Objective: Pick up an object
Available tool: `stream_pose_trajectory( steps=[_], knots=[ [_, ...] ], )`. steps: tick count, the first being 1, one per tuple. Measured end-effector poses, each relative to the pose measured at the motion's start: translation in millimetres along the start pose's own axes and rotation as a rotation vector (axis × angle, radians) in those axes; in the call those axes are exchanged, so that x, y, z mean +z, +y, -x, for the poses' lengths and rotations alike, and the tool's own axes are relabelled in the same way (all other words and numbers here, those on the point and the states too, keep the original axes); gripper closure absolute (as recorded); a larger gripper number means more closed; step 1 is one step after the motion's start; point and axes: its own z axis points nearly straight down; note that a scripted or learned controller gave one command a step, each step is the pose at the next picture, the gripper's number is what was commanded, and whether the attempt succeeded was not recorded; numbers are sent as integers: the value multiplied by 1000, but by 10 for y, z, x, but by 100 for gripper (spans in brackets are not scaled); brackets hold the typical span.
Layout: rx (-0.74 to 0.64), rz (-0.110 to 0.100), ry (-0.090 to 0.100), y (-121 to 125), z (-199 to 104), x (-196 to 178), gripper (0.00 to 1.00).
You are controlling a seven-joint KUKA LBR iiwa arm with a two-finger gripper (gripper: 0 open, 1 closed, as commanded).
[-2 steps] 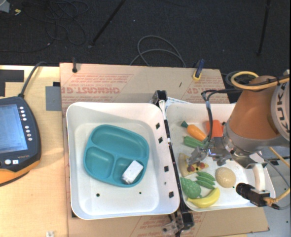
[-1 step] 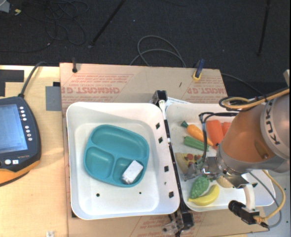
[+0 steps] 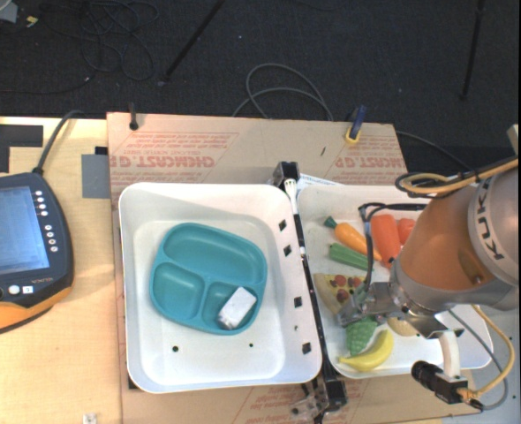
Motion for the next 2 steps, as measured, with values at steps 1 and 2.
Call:
stream_pose_trajectory(
  steps=[1,2],
  knots=[
    [5,-3,1,-5,6,-91,100],
    [-13,9,0,-11,-529,-851,100]
  ],
)
